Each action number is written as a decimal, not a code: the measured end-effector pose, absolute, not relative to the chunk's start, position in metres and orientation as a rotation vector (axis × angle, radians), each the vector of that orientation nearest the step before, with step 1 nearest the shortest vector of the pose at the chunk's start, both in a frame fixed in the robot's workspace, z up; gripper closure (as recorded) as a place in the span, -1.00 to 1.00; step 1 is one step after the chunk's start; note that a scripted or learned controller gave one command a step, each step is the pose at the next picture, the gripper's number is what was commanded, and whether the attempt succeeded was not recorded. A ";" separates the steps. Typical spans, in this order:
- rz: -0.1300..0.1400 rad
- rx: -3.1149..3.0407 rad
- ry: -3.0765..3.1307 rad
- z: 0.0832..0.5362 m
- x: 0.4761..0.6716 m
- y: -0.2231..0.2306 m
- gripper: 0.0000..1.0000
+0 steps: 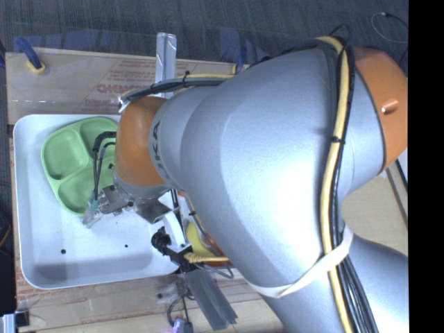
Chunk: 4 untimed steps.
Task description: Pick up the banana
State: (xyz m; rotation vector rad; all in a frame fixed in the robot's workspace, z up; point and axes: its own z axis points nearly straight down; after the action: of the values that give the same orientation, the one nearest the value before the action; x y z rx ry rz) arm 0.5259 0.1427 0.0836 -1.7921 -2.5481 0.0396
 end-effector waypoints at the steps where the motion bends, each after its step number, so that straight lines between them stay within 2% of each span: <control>1: 0.006 -1.163 -2.915 0.091 0.585 0.180 -1.00; 2: 0.000 -0.836 -3.031 0.093 0.640 0.204 -1.00; 3: 0.000 -0.475 -3.109 0.238 0.608 0.114 -1.00; 4: 0.002 -0.565 -3.088 0.177 0.531 0.156 -1.00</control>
State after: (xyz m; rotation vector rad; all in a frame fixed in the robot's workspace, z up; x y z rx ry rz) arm 0.5306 0.1564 0.1774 -0.5651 -3.0884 0.0018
